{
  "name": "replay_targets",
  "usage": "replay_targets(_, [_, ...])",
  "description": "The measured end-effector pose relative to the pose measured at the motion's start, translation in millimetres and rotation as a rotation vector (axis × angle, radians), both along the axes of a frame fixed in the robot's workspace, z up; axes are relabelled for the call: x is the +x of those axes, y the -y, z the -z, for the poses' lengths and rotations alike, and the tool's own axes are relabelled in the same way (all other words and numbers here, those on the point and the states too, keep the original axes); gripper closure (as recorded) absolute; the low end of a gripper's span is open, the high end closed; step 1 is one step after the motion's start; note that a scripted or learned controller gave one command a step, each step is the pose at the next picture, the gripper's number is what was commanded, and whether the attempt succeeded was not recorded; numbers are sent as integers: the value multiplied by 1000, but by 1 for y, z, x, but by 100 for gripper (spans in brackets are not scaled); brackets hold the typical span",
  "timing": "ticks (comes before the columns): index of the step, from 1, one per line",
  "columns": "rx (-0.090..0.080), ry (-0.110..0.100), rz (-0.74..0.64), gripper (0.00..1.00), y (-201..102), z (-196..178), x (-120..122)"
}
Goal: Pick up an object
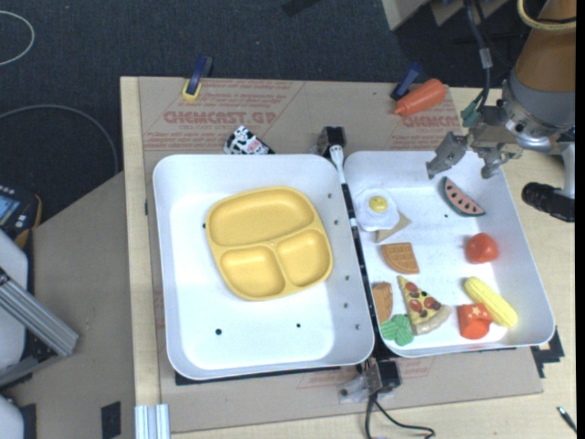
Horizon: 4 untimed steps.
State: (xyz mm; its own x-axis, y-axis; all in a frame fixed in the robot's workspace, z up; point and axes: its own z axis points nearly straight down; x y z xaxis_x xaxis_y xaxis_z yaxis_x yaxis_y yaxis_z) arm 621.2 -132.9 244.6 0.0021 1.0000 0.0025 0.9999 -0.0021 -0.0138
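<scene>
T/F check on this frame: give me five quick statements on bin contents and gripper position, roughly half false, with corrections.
1. The yellow divided plate lies in the left bin. True.
2. The fried egg sits in the right bin, near the wall shared with the other bin. True.
3. The gripper holds the pizza slice. False: its fingers are spread and bare, up by the right bin's far edge, while the pizza slice lies near the front.
4. The watermelon slice rests on the plate. False: it lies in the right bin, just below the gripper.
5. The corn cob lies beside a red piece at the right bin's front. True.
</scene>
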Motion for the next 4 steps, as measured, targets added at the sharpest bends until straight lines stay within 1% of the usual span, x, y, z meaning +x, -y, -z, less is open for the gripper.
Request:
replay_targets(1, [-2,13,-2,0,0,-7,2])
replay_targets(3, [-1,7,-1,0,15,88,-3])
replay_targets(4, [-1,7,-4,0,14,143,6])
